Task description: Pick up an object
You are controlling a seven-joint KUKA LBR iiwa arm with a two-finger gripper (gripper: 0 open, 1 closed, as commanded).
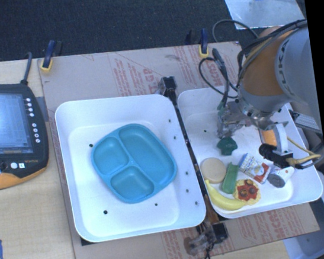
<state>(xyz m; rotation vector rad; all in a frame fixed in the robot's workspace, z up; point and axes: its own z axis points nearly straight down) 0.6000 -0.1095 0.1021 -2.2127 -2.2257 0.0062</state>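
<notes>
The right white bin (197,106) holds a cluster of toy food along its near side: a dark green lump (227,145), a tan round bun (214,169), a green stick-shaped piece (230,178), a yellow banana (222,199), a pizza slice (247,191) and a small red-white-blue packet (254,167). My gripper (229,127) reaches down from the grey and orange arm (268,75), just above and behind the dark green lump. Its fingertips are too dark and small to read. The left bin (87,214) carries a blue divided plate (133,161).
A teach pendant (5,139) lies on the bench to the left of the bins. Clamps (48,57) pin the cardboard sheet at its far corners. Black cables (216,67) loop over the right bin's far edge. An orange and white item (271,138) lies under the arm at the right.
</notes>
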